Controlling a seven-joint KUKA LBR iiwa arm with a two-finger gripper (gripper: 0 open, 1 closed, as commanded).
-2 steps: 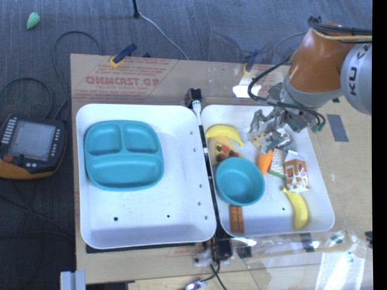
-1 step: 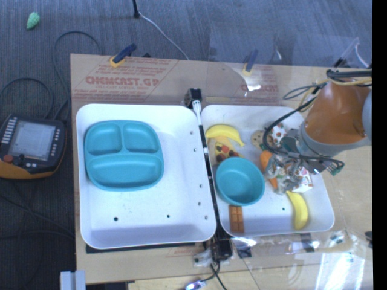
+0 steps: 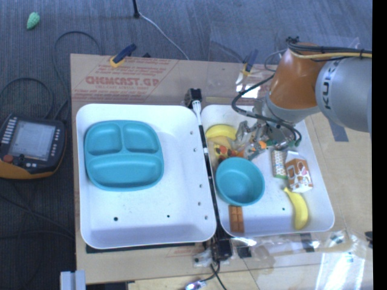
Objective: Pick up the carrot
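Looking down from the fixed camera, we see a brown board surface (image 3: 151, 80) with red lettering, sitting on dark grey carpet (image 3: 199, 11). A teach pendant (image 3: 30, 147) lies on the floor left of the board, cables loop around it, and a small green object (image 3: 33, 20) sits far top left. Two clamps, yellow and blue, grip the board's back edge.

We have two white bins side by side. Left bin (image 3: 139, 216) holds a blue divided plate (image 3: 124, 154). Right bin (image 3: 317, 219) is crowded: blue bowl (image 3: 240, 180) near the middle, a yellow item (image 3: 219, 133) behind it by the divider, a banana (image 3: 297, 208) front right, a snack packet (image 3: 295, 173) just behind the banana, a brown bar (image 3: 236, 218) at the front wall.

The arm (image 3: 314, 89) comes in from the right, orange band above the wrist, and the claw (image 3: 251, 139) is down in the right bin's back half, just behind the bowl.

Carrot (image 3: 222, 151): we read it as the small orange piece at the bowl's back-left rim, just left of and below the claw, close but apart as far as we can see. Clutter blurs its outline.

Claw opening: we cannot tell.
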